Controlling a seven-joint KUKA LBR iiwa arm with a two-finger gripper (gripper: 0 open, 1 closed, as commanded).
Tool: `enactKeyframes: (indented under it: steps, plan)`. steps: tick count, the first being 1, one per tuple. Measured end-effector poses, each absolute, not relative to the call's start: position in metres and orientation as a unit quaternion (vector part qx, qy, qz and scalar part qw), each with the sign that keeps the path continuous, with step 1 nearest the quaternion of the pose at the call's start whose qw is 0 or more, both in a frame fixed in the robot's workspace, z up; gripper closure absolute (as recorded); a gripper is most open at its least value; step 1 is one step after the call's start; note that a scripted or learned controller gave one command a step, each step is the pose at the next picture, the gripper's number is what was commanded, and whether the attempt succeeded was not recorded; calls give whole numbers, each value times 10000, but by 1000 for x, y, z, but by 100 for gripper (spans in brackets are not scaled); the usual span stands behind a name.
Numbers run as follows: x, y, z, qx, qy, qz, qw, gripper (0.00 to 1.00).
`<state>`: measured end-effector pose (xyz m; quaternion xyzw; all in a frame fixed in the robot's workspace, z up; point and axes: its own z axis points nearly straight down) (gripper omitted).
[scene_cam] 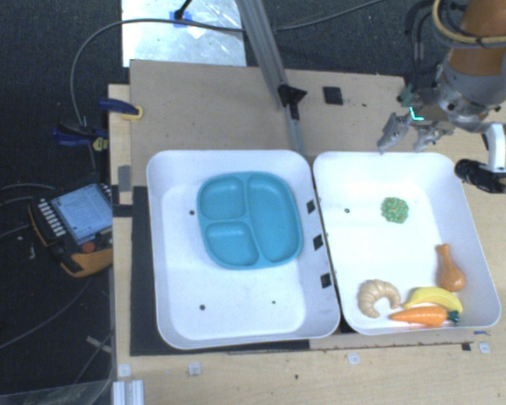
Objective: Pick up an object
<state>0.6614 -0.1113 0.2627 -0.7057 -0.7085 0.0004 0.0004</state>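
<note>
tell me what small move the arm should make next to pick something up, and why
Probably move the hand toward the camera and down over the green broccoli piece. The hand sits above the far rim of the right bin with nothing between its fingers. The broccoli is the nearest item and lies alone, while the croissant, banana and carrot crowd together in the near corner.

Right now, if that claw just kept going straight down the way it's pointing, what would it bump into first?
Probably the back rim of the right bin. The gripper hangs over that edge, with the green broccoli further in; depth is hard to judge.
</note>
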Motion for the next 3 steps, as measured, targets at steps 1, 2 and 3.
enactKeyframes:
  steps: [1, 2, 3]
  plan:
    - [662, -111, 264, -7055, -7087, -7, -10, 0]
    - [654, -113, 206, -7067, -7075, 11, 8, 0]
    - [654, -111, 164, -7068, -7074, 6, 2, 0]
